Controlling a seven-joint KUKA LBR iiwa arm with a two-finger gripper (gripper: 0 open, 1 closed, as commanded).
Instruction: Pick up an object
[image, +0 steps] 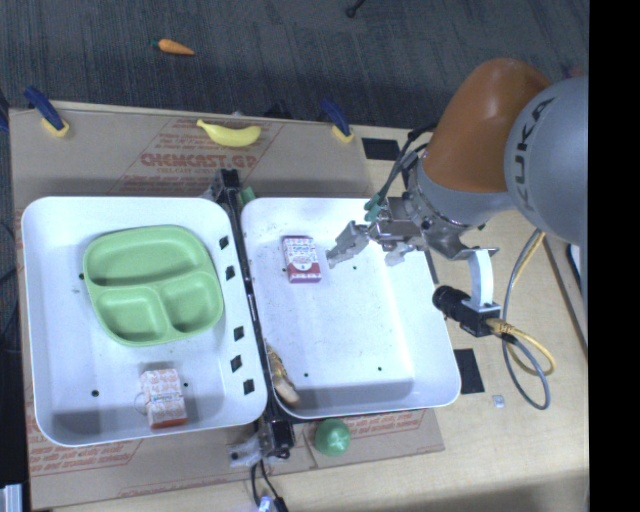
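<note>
Carton (301, 258) lies flat in our right bin (420, 350); our hand (366, 243) hovers beside it, fingers apart, holding nothing. Closing off-centre could just nudge it away.

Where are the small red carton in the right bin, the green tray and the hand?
small red carton (301, 258), camera view, middle of its top face.
green tray (152, 283), camera view, ridge between its compartments.
hand (352, 243), camera view, at its fingertips.
</note>
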